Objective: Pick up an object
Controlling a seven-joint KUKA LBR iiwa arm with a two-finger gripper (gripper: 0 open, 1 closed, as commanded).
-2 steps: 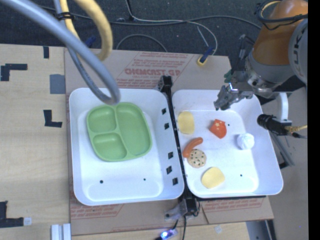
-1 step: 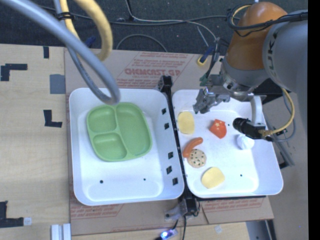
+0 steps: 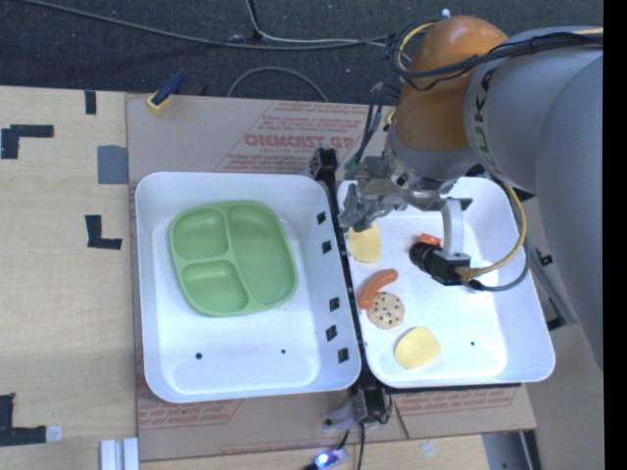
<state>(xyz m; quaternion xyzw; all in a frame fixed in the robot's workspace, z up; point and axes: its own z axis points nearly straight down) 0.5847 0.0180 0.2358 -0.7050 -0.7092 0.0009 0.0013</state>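
In the right bin [image 3: 509, 346] lie a pale yellow piece [image 3: 365, 246], an orange sausage-shaped piece [image 3: 377, 285], a round cookie with dark chips [image 3: 386, 310], a yellow chip-like piece [image 3: 417, 348] and a small orange bit [image 3: 428, 240]. My gripper [image 3: 361, 213] hangs over the bin's upper left part, directly above the pale yellow piece. The wrist hides the fingers from this angle.
The left bin [image 3: 167, 355] holds a green divided plate [image 3: 233, 257]. A black divider with clips [image 3: 338, 282] runs between the bins. A black cable part [image 3: 441, 263] hangs from the arm over the right bin. Both bins rest on cardboard [image 3: 235, 135].
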